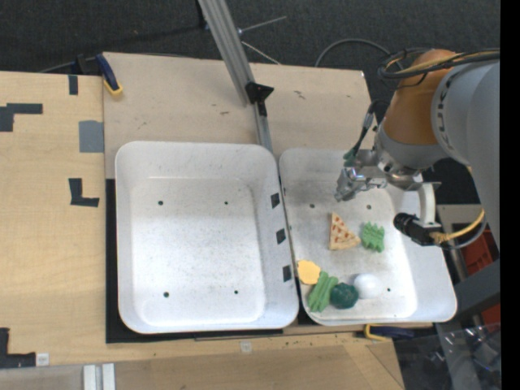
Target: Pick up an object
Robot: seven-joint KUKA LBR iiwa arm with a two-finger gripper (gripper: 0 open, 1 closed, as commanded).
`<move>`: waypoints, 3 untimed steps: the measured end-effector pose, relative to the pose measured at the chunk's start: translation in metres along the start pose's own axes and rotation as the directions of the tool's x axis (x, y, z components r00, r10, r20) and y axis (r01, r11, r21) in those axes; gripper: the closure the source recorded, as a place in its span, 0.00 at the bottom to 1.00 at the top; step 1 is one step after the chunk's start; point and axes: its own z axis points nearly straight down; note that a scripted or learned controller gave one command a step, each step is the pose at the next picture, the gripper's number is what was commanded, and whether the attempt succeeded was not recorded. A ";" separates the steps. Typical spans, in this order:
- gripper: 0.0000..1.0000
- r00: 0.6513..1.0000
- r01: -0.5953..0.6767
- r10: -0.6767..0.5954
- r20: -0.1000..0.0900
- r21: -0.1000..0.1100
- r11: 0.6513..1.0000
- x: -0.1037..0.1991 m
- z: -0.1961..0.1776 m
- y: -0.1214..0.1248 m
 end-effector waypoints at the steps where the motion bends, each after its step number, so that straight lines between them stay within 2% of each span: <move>1: 1.00 1.000 -0.002 0.002 0.001 -0.001 1.000 -0.007 -0.045 0.000; 2: 1.00 1.000 0.000 0.000 0.001 -0.003 1.000 -0.006 -0.099 0.001; 3: 1.00 1.000 0.004 -0.004 -0.001 0.005 1.000 0.045 -0.084 -0.002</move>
